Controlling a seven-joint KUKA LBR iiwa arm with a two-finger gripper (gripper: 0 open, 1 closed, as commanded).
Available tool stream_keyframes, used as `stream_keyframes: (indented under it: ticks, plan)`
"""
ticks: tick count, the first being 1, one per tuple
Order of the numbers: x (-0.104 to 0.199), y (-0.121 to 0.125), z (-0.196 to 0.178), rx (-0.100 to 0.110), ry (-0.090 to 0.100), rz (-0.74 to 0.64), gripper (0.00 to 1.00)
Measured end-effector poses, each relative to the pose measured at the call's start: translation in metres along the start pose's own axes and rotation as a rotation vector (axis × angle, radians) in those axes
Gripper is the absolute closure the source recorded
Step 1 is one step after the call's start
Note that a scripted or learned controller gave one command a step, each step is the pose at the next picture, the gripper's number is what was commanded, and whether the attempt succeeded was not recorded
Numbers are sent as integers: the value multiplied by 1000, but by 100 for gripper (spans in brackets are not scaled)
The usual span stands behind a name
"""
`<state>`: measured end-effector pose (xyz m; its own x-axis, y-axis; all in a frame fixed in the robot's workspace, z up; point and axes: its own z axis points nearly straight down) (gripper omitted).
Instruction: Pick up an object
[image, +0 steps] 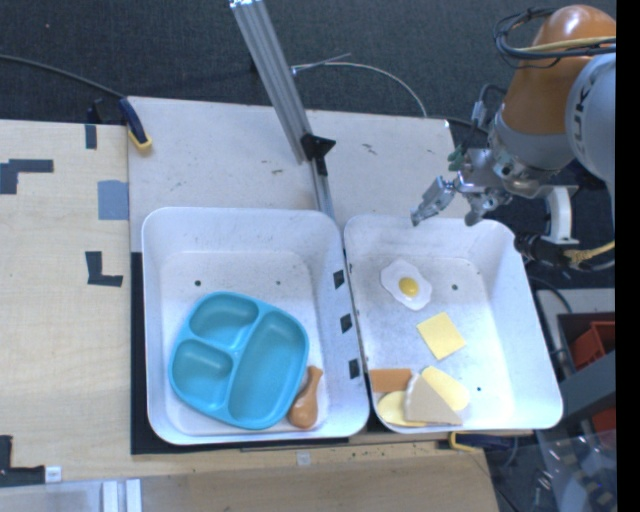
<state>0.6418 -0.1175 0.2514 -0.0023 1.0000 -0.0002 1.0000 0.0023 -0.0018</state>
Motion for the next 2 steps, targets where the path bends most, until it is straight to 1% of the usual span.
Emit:
stream_keyframes:
  ticks: [1, 2]
  plan:
    - [-30, -42, 110, 9, 0, 4, 0]
    - [-17, -96, 164, 0, 0, 3, 0]
